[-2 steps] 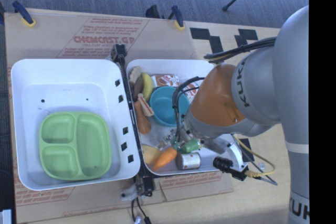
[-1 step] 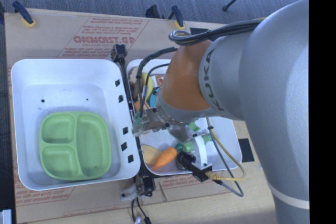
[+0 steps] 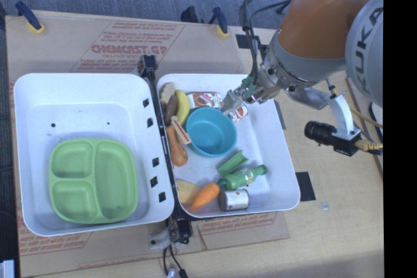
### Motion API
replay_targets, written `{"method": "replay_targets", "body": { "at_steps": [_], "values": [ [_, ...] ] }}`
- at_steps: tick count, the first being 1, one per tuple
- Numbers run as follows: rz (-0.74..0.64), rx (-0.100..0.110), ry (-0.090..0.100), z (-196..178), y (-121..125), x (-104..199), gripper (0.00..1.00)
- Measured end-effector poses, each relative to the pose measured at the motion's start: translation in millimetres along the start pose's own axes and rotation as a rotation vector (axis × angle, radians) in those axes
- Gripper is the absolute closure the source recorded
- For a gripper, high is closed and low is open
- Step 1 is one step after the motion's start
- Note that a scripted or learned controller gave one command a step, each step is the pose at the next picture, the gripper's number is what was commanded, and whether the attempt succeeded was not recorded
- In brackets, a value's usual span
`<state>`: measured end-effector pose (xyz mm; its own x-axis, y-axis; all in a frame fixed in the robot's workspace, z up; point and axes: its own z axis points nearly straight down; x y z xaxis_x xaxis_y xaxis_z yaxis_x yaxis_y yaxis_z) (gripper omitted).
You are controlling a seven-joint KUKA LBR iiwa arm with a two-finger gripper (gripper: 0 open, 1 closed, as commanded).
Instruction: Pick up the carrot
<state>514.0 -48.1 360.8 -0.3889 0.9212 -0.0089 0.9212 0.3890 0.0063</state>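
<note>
The carrot (image 3: 206,195) is orange and tapered. It lies near the front edge of the right bin (image 3: 277,156), between a pale yellow piece (image 3: 186,191) and a small can (image 3: 233,200). My gripper (image 3: 236,99) hangs over the back of the right bin, just above the far right rim of a blue bowl (image 3: 210,131). It is well behind the carrot, with the bowl and a green bottle (image 3: 245,177) in between. Nothing shows in its grasp.
The right bin also holds a banana (image 3: 182,107), a long orange-brown vegetable (image 3: 177,148), a green vegetable (image 3: 231,161) and a red-and-white packet (image 3: 207,99). A green divided plate (image 3: 93,180) sits in the left bin (image 3: 39,101). A black camera mount (image 3: 332,135) stands right of the bins.
</note>
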Motion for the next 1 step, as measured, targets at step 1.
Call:
{"method": "replay_targets", "body": {
  "at_steps": [1],
  "values": [
    [-0.002, 0.008, 0.007, 4.6, 0.1, 3.0, 0.0]
  ]
}}
